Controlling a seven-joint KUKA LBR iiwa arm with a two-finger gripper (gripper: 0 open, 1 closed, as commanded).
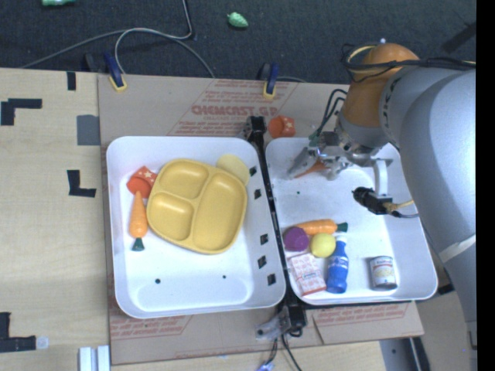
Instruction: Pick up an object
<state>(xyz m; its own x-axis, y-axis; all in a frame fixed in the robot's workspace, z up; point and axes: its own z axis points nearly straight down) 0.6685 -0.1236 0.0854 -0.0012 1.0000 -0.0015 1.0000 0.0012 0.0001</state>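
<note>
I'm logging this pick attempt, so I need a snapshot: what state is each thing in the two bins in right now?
yellow divided plate: flat in the left bin, tilted askew
carrot: lying beside the plate's left edge
blue bottle: lying in the right bin
small can: near the right bin's front corner
yellow ball: touching the purple ball
gripper: low over the right bin's back end

A sheet of brown cardboard (224, 114) lies under both bins, clamped at its far edge; a white cable (155, 33) loops over the dark floor (309, 14).
</note>
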